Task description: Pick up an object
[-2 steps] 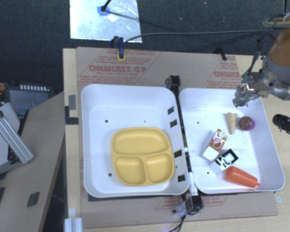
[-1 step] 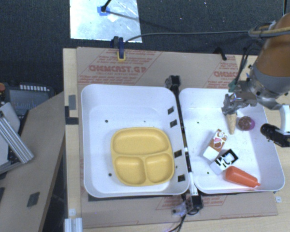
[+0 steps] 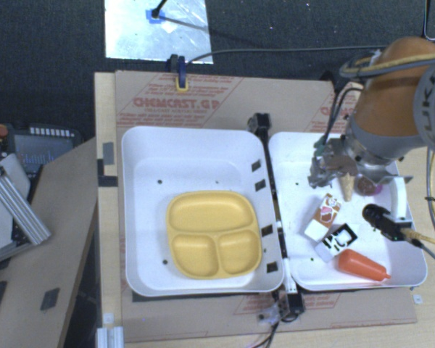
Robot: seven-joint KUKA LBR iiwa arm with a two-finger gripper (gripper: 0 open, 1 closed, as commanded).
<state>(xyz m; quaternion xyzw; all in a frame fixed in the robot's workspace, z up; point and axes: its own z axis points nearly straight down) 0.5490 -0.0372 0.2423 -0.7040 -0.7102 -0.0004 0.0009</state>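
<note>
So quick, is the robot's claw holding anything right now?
Gripper: it hangs over the right bin, but whether it is open, shut or holding something cannot be told from this view.

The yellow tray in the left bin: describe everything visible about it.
The yellow tray is a rounded rectangle that looks like matte moulded plastic, split into three compartments: one long section across the far side and two smaller ones along the near side. Raised ridges part them. It lies flat and upright on the floor of the left bin, toward the near right corner, turned slightly askew. All three compartments hold nothing. It touches nothing besides the bin.
</note>
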